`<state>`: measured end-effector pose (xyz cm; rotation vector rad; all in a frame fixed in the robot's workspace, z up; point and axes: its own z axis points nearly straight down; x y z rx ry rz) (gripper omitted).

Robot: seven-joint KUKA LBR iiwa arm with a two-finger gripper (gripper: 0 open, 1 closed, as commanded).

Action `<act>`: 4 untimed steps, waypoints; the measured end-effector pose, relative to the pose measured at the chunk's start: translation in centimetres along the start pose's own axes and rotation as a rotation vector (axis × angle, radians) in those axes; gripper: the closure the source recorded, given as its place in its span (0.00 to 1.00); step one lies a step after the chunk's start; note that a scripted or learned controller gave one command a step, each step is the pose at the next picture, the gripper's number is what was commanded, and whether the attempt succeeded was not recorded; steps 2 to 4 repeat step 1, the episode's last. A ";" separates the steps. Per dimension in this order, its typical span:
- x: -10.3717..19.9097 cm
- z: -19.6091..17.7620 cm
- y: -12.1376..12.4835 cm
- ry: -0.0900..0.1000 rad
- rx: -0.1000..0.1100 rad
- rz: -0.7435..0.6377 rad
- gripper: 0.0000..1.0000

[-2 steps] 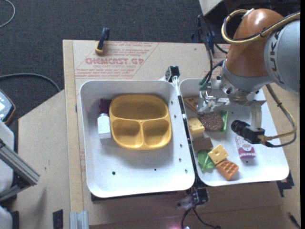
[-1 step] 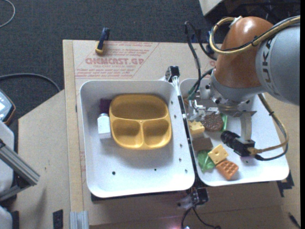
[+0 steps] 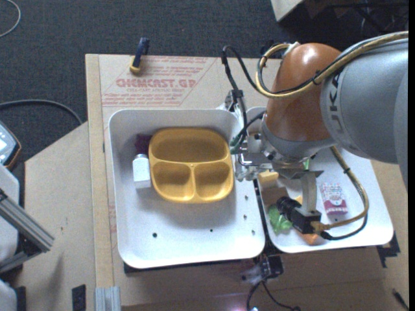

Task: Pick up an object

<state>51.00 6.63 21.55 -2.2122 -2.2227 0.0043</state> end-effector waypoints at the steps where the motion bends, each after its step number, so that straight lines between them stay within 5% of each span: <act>1: 3.6 -0.8 -2.3 0.001 -0.001 0.000 1.00; 4: 3.6 -0.8 -2.3 0.001 -0.001 0.000 1.00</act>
